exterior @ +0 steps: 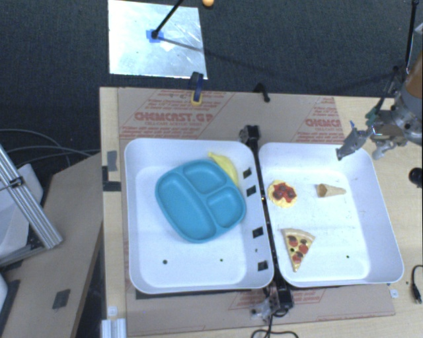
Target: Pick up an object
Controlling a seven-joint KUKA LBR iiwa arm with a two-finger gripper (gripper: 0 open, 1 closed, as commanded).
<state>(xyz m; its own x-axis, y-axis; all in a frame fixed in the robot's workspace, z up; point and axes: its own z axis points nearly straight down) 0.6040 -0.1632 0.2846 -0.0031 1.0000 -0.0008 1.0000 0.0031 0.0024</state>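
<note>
Cardboard [172, 113] under bins reads "CHEMCAST".

A dark, speckled floor [53, 66] is seen across the top and left, with black cables [39, 142] trailing over it. On it lies a shiny silver sheet [158, 39], marked by a small blue patch [153, 35] from which a thin dark rod [173, 14] rises at a slant. The pale wooden counter [109, 132] is covered by a brown cardboard sheet [218, 112] printed in red, a lower tan surface [66, 251] is set at its left, and a ribbed aluminium rail [26, 204] is seen at the left edge.
</note>
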